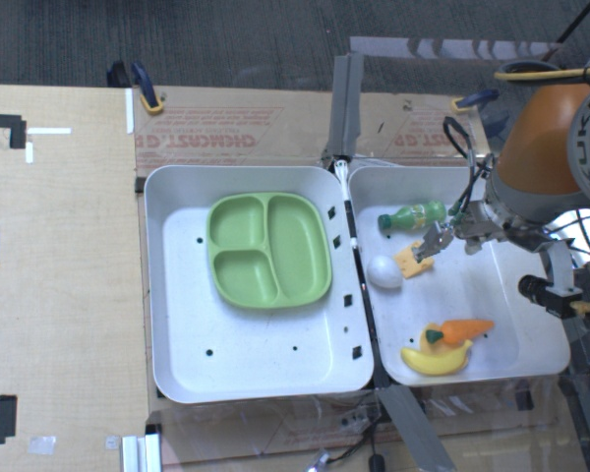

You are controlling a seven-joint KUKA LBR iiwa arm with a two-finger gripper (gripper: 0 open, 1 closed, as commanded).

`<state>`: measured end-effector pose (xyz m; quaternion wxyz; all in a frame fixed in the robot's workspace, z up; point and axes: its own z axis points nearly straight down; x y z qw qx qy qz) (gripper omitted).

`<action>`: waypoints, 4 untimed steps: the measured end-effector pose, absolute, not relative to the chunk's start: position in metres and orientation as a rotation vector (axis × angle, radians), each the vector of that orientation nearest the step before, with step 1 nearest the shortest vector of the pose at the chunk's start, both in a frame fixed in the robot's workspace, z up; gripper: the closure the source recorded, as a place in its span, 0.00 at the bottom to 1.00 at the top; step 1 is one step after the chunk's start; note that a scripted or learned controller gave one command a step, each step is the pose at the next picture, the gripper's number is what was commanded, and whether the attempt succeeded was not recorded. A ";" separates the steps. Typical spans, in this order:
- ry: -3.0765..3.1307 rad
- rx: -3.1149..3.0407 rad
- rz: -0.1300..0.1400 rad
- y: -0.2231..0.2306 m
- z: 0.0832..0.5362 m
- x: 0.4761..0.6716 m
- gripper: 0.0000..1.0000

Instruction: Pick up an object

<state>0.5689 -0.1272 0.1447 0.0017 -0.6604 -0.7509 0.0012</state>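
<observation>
The right bin point(511, 293) holds a green bottle point(413, 216) lying on its side, a white ball point(384, 270), a yellow cheese wedge point(413, 262), an orange carrot point(464, 330) and a yellow banana point(436, 361). My gripper point(435, 241) reaches in from the right and hangs low over the bin. It sits just below the bottle and right above the upper right end of the cheese wedge. I see nothing lifted off the bin floor.
A green divided plate point(270, 251) lies in the left bin point(177, 342). The bins' shared wall point(354, 264) runs just left of the ball. The grey and orange arm point(546, 155) covers the right bin's far right corner. Cardboard point(236, 131) lines the back.
</observation>
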 end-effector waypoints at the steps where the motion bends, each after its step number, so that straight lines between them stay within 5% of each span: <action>1: -2.678 -1.643 0.001 -0.104 0.091 0.595 0.00; 2: -2.682 -1.657 -0.006 -0.106 0.105 0.599 1.00; 3: -2.564 -1.764 0.025 -0.109 0.101 0.654 1.00; 4: -2.281 -2.161 0.003 -0.056 0.191 0.656 1.00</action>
